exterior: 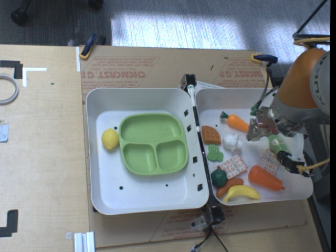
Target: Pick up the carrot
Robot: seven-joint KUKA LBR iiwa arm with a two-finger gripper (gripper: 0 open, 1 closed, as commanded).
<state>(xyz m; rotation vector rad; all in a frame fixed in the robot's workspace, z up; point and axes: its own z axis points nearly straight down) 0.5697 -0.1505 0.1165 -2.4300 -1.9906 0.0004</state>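
Observation:
The carrot (236,122) is small and orange with a green top. It lies near the back of the right bin (299,196), its green end pointing left. My gripper (255,130) hangs over that bin just right of the carrot's orange tip, close to it and slightly nearer the front. I see nothing between its fingers.
The right bin also holds a waffle piece (211,135), a white lump (231,140), a green leafy item (214,153), two patterned boxes (232,165), a large orange vegetable (265,177), a banana (242,193) and a green bottle (278,145). The left bin (100,188) holds a green divided plate (154,143) and a lemon (109,139).

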